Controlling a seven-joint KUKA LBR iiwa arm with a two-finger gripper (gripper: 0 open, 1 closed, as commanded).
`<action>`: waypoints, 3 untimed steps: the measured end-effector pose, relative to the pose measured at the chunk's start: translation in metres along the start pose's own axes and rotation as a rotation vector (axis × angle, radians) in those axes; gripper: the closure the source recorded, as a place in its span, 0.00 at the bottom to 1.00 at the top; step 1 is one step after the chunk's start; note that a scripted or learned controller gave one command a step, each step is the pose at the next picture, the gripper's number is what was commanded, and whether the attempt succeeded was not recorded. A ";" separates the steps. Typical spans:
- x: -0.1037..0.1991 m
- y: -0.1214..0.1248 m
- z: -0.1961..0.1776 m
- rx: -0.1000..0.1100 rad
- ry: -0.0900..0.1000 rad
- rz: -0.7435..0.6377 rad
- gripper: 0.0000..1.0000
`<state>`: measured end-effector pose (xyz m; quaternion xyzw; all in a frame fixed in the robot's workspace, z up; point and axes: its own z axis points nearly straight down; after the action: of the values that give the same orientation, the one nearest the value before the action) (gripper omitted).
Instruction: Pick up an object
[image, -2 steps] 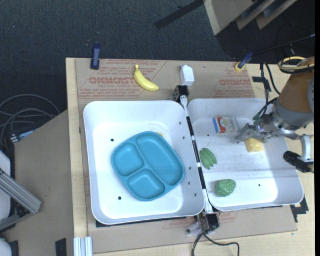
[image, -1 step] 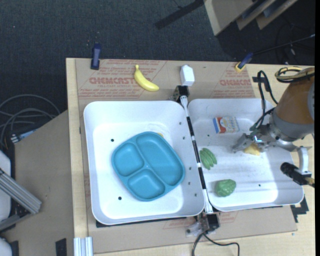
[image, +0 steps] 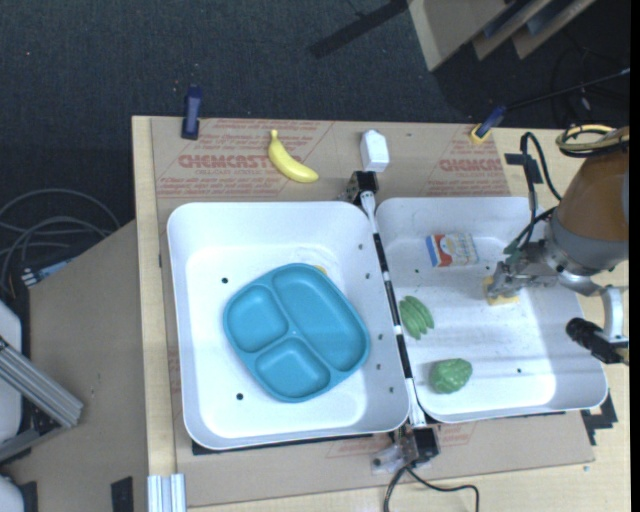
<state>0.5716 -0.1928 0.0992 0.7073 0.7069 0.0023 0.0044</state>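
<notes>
I've got the gripper (image: 503, 278) down on a small yellow block (image: 500, 292); can't tell its state. Next: close, lift.

Small tan block (image: 500, 291) lies in the right bin (image: 480, 405)

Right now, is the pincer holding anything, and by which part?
It cannot be told. The pincer sits low over a small tan object in the right bin, and the hold itself is hidden.

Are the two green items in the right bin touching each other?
Apart. The camera view shows bare white bin floor between the striped green item near the divider and the rounder green item below it in the right bin.
</notes>
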 end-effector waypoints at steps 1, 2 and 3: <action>0.047 -0.018 -0.091 0.006 0.003 -0.002 1.00; 0.047 -0.018 -0.090 0.009 0.003 -0.001 0.00; -0.004 -0.003 0.006 0.013 0.003 0.000 0.00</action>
<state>0.5688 -0.1965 0.0929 0.7075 0.7067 -0.0010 -0.0013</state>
